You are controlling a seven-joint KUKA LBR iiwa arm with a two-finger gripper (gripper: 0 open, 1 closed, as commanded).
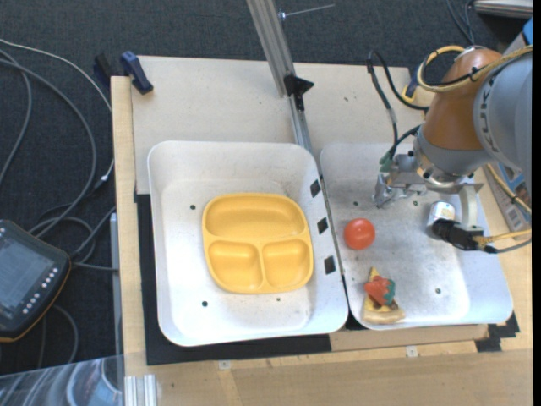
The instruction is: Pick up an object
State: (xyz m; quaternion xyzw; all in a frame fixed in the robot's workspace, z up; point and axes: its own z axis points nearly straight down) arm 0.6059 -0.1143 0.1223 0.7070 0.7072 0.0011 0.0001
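Observation:
In the right bin (439,307) a red tomato-like ball (359,233) lies near the left wall. A toy pizza slice (382,299) with red and green toppings lies at the front left corner of that bin. My gripper (387,191) hangs over the back part of the right bin, up and to the right of the ball, with nothing visible between its fingers. The grey arm with its orange band (461,100) reaches in from the right.
The left bin (169,227) holds a yellow divided plate (256,242). A metal pole (275,41) slants up from between the bins. A blue clamp (135,70) sits on the bench's back left corner. Cables trail near the arm's wrist.

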